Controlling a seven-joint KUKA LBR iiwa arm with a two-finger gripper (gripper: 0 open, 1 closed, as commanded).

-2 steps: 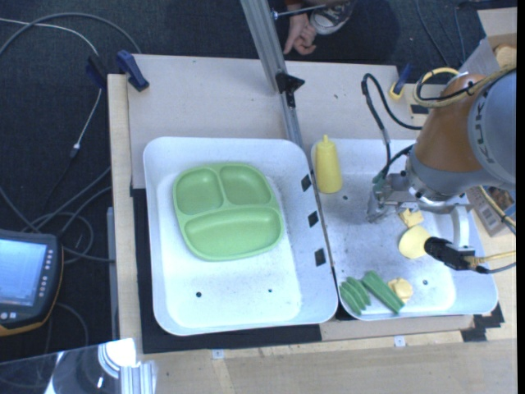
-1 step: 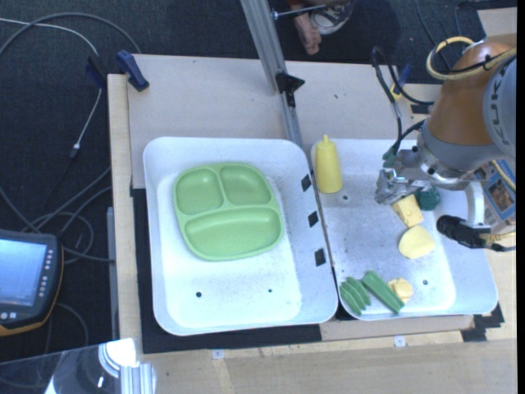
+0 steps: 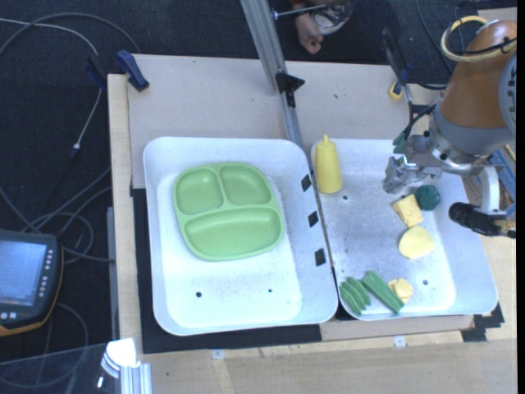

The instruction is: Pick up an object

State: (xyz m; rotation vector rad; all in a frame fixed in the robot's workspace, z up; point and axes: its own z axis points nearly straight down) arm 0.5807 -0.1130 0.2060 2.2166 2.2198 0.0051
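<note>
My gripper [image 3: 399,179] hangs over the far part of the right bin [image 3: 361,228], just above a yellow wedge-shaped block [image 3: 408,211]. A dark green round piece [image 3: 427,195] lies right beside the gripper. A pale yellow lemon-like lump [image 3: 417,242] sits nearer the front. A yellow bottle [image 3: 328,165] rests at the bin's far left corner. Green bean pods [image 3: 371,292] and a small yellow piece [image 3: 401,288] lie at the front edge. Nothing shows between the fingers.
The left bin [image 3: 164,302] holds a green divided plate [image 3: 229,210]. A metal post [image 3: 271,48] rises behind the bins. A blue clamp [image 3: 131,71] sits at the bench's far left corner.
</note>
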